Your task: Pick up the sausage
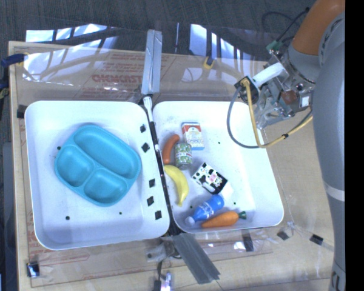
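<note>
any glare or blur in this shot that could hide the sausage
Camera view: bright streaks of glare lie on the clear sheet behind the bins; the sausage sits in even light in the right bin, soft but readable, partly tucked beside the small can; the pincer area looks cluttered and slightly blurred.

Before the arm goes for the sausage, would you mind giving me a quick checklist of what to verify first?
1. Sausage visible in the right bin, by the divider: ok.
2. Top of sausage uncovered: ok.
3. Clearance around it: not ok; green can sits close beside it, banana just below.
4. Gripper above sausage: not ok; it sits over the bin's far right corner.
5. Finger opening: cannot tell.
</note>
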You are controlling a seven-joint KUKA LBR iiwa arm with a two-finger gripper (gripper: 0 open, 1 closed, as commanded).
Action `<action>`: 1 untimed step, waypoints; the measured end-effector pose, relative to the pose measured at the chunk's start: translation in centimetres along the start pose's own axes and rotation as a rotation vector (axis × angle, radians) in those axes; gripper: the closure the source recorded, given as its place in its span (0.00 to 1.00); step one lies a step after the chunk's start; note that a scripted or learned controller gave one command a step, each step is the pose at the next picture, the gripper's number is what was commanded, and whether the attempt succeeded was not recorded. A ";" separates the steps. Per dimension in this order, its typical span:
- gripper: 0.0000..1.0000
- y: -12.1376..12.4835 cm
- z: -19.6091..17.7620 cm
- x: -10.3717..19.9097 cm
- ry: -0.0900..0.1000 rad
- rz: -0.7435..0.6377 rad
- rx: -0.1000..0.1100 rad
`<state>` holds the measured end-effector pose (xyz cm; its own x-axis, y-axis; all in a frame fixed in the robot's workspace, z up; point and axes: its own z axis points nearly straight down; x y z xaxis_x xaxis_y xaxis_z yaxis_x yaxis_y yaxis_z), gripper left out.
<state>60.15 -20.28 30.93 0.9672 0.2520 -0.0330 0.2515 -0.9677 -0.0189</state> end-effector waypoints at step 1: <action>1.00 -0.7 3.2 -2.0 0.027 0.048 -0.015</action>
